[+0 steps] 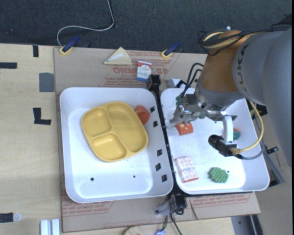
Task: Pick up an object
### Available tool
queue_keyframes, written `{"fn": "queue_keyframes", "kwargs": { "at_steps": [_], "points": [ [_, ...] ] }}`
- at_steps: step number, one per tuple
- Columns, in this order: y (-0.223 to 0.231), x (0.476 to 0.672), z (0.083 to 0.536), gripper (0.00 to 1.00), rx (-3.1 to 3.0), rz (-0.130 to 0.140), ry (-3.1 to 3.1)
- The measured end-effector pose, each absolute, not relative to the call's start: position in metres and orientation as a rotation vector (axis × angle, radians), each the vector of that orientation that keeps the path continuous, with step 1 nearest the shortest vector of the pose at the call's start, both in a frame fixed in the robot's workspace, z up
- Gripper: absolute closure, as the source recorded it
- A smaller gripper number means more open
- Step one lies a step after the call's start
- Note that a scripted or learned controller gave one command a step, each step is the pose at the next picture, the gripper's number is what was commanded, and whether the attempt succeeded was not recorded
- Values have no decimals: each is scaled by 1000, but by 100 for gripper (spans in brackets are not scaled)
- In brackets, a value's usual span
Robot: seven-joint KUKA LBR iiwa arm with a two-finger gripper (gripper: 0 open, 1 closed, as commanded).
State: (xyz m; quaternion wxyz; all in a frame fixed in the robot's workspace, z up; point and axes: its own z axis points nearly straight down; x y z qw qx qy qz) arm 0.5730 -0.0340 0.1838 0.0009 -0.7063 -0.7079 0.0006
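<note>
My gripper reaches down into the upper left part of the right bin, right over a small orange block. The block lies at the fingertips, touching or just below them; the slant of the view hides whether it sits between them. A red-and-white packet lies flat near the bin's front left. A green bumpy ball rests to the right of the packet. A green and white item is half hidden behind the arm's cable.
The left bin holds a yellow divided plate and a small orange object at the plate's upper right. A black divider runs between the bins. A small carton and a wedge sit behind the bins.
</note>
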Motion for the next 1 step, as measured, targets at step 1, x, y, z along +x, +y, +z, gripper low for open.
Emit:
{"fn": "queue_keyframes", "kwargs": {
  "at_steps": [1],
  "points": [
    [12,588,184,100,-2217,2,-2223]
  ]
}}
